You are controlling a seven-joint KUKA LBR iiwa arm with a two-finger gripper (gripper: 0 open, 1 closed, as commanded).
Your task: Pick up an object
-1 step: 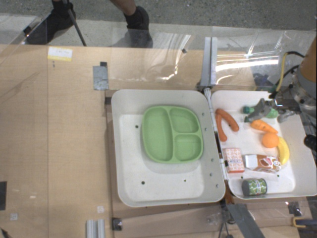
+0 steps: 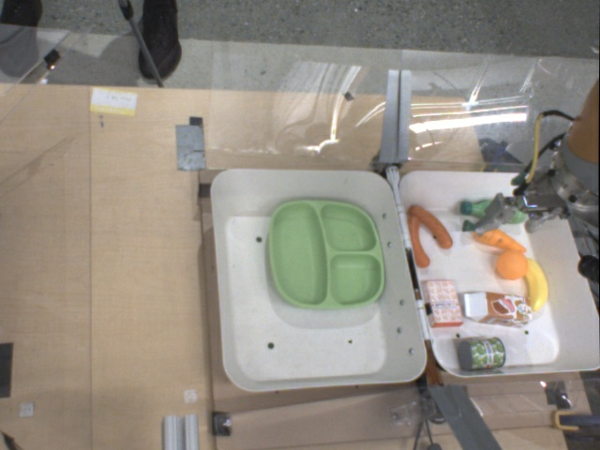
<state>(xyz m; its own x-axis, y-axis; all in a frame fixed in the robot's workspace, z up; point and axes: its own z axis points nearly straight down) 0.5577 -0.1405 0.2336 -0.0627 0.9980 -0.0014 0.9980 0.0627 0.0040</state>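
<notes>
The right bin (image 2: 441, 187) holds several toy foods. Two red sausages (image 2: 428, 226) lie at its left, and a green item (image 2: 473, 207) sits near the top middle. Below that come an orange carrot (image 2: 501, 242), a round orange (image 2: 511, 265) and a yellow banana (image 2: 536, 285). A pink box (image 2: 442, 303), a red-and-white packet (image 2: 502, 308) and a green can (image 2: 482, 352) lie along the front. My gripper (image 2: 499, 216) reaches in from the right, low over the bin, right beside the green item and just above the carrot. I see nothing lifted off the bin floor.
The left bin (image 2: 246, 345) holds a green divided plate (image 2: 326, 253). A grey metal post (image 2: 397, 120) stands behind the seam between the bins. Wooden bench top stretches to the left. The arm's body and a yellow cable (image 2: 538, 148) crowd the right bin's far right corner.
</notes>
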